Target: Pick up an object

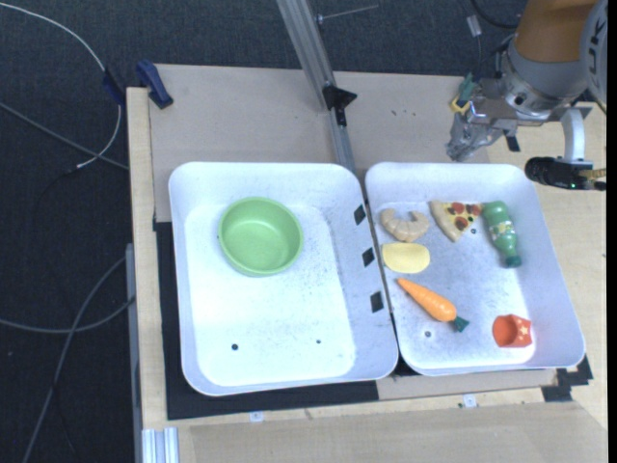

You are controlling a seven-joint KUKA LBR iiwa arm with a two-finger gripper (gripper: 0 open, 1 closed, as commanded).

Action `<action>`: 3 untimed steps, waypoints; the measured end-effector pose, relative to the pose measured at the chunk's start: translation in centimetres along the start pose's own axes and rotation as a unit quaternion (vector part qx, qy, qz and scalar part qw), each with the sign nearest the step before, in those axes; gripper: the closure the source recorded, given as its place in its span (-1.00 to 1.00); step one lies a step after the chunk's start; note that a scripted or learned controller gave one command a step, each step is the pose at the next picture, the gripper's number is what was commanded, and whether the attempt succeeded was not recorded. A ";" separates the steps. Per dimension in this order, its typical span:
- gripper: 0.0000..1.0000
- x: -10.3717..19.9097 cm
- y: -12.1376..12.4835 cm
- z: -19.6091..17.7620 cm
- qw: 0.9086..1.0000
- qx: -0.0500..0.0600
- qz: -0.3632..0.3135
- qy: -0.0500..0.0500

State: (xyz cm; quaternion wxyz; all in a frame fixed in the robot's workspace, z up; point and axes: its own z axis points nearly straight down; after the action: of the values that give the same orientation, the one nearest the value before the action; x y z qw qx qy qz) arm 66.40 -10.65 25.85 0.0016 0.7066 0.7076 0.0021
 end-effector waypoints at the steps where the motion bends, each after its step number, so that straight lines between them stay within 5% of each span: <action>1: 1.00 4.5 -4.2 0.7 1.000 0.008 -0.001 0.002; 3: 1.00 12.9 -10.6 0.3 1.000 0.009 -0.002 0.003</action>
State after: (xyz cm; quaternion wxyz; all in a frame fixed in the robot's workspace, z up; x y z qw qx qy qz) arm 55.78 2.27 25.46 -0.0069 0.7051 0.7090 -0.0021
